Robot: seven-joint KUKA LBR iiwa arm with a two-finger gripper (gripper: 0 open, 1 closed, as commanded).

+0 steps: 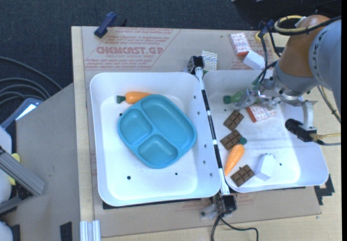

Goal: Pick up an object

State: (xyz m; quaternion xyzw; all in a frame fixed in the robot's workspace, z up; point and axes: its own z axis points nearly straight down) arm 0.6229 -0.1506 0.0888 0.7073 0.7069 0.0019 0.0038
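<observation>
Gripper: we see it low over the right bin, at that bin's far end, with the grey arm entering above it.
Fingers: we cannot tell whether they are apart or together; the wrist body hides them.
Red-and-white packet: we locate it on the right bin floor, just beside the gripper on its near side.
Green piece: close to the gripper, toward the divider between the bins.
Chocolate bars: one near the gripper, one further forward, one at the right bin's near edge.
Carrot: between the second and third bars.
White block: near edge of the right bin, beside the third bar.
Left bin: we note a blue divided tray and a second carrot touching its far rim.
</observation>
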